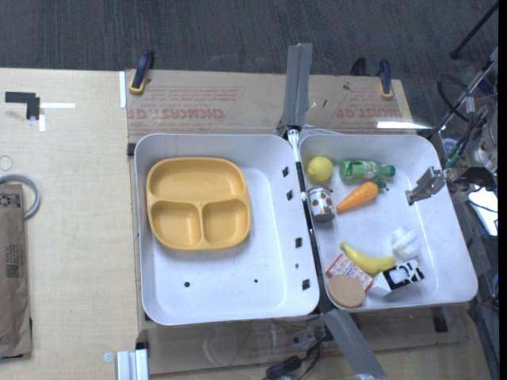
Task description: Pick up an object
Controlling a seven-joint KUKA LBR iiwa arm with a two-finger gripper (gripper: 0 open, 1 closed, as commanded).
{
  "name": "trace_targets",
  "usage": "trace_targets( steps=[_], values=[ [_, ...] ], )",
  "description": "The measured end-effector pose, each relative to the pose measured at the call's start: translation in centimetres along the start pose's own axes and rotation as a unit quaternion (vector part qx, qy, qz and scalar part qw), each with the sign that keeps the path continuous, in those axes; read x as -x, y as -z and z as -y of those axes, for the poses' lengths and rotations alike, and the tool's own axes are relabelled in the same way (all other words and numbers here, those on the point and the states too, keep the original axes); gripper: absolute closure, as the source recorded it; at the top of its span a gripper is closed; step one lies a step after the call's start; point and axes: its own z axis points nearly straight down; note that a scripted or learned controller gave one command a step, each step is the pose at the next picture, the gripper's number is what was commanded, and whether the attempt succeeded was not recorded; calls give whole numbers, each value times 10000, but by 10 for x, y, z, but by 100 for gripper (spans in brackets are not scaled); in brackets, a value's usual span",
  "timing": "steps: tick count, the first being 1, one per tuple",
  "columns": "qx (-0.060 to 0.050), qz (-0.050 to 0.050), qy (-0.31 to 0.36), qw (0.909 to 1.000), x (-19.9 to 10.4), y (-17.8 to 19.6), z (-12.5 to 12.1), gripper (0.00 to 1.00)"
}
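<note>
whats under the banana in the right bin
The banana lies partly over a flat printed packet, next to a round tan disc. How far the packet runs beneath it is hidden.

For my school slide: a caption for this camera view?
Gripper at right bin's edge; carrot, banana, lemon inside.

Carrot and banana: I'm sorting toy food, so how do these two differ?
The carrot is orange with a green top, and straight; the banana is yellow and curved. The carrot lies farther back, near the green bottle; the banana lies nearer the front, beside the round brown disc. Both rest in the right bin.
</note>
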Motion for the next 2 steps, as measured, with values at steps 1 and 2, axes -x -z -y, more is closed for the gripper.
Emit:
trace_targets(
  steps=[1,2],
  values=[
    [4,-1,1007,9949,-18,-99,-39,0],
    [117,38,1507,9885,13,-172,-112,0]
  ],
)
